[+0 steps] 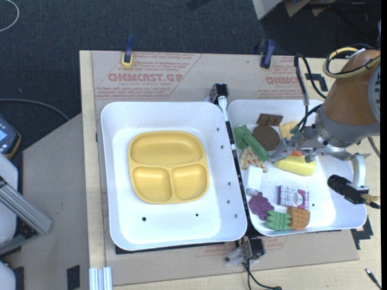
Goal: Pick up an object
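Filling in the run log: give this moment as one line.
hand: low in right bin, over toy food | yellow block: beside it | yellow tray: left bin

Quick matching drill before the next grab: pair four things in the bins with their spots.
Things:
1. yellow divided tray
2. purple toy
3. brown round piece
4. pink carton

Places:
A. right bin, far end
B. left bin, middle
C. right bin, near end, by the divider
D. right bin, just beyond the orange waffle piece

Pairs: 1-B, 2-C, 3-A, 4-D

Dark carpet floor (91,17), brown board benchtop (181,71), blue clamps (266,53)
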Motion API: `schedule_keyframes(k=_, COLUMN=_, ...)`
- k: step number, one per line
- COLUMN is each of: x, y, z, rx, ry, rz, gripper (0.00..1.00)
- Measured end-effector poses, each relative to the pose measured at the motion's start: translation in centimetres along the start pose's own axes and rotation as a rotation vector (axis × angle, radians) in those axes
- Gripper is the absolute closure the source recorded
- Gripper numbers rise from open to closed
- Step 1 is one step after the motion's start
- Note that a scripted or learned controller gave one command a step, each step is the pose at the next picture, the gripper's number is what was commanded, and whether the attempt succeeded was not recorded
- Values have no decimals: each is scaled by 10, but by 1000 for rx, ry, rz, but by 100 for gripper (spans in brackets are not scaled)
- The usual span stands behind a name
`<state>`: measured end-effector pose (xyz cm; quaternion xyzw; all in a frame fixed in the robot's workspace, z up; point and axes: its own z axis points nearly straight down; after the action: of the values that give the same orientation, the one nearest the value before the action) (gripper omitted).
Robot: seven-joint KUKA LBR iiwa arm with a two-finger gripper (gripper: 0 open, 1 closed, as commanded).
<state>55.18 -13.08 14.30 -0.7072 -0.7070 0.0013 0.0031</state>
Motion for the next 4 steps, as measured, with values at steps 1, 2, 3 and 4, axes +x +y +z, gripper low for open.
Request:
schedule_keyframes(k=1, x=-2, y=6, z=32, rx=-26, ry=-9, rz=-1, gripper=0)
schedule_keyframes(k=2, x=-3, y=6, z=23, rx=-26, ry=-12, rz=2, gripper=100)
schedule_keyframes(k=3, x=-3, y=15, z=-24, rx=-12, ry=-5, rz=-1, gripper=100)
schedule_keyframes(k=4, x=-3, y=16, z=-78, rx=-13, ry=-5, rz=-1, gripper=100)
